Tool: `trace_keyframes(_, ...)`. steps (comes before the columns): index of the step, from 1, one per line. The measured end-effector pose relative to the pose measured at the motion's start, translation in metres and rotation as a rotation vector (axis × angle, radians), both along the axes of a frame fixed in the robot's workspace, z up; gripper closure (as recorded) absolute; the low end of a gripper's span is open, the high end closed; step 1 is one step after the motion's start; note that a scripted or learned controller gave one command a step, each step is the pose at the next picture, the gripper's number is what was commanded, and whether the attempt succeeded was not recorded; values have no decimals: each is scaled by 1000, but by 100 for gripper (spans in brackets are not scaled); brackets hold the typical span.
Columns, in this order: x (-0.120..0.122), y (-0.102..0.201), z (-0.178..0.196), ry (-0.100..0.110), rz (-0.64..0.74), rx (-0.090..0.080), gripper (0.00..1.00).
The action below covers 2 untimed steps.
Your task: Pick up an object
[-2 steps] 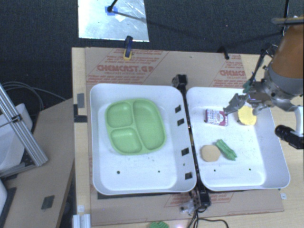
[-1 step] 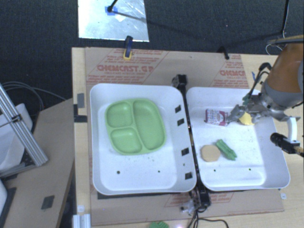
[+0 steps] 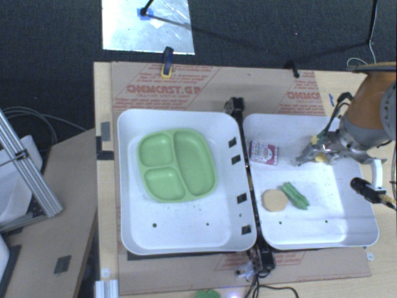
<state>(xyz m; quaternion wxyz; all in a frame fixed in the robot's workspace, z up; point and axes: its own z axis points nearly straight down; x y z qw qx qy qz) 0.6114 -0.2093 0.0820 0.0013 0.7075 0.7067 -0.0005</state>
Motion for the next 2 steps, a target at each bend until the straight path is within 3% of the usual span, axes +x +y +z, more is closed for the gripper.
trace_keyframes(1,57,3,4,-6,7,0,0)
trace_keyframes(2,56,3,15,-7,8,0,100)
